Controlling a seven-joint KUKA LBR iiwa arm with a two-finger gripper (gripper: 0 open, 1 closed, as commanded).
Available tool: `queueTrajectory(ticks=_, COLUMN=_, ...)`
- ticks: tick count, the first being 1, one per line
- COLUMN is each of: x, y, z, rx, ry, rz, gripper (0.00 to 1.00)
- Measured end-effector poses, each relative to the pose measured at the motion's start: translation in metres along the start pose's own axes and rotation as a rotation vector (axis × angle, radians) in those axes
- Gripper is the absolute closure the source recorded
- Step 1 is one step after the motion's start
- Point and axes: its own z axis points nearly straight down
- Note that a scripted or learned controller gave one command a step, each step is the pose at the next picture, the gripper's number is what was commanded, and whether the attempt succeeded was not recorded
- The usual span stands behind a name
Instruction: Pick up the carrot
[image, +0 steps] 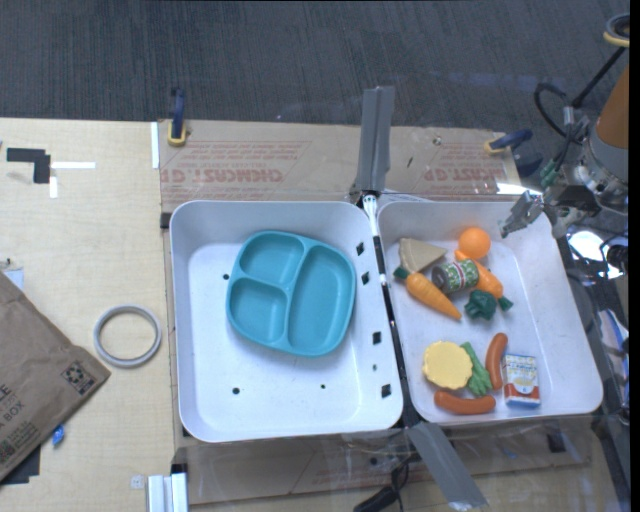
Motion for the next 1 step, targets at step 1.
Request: queueTrajectory(ticks=1, x=0.0146, y=0.0065, z=0.1249, rx=-0.004, ry=-0.001, rz=0.018, gripper=0.0)
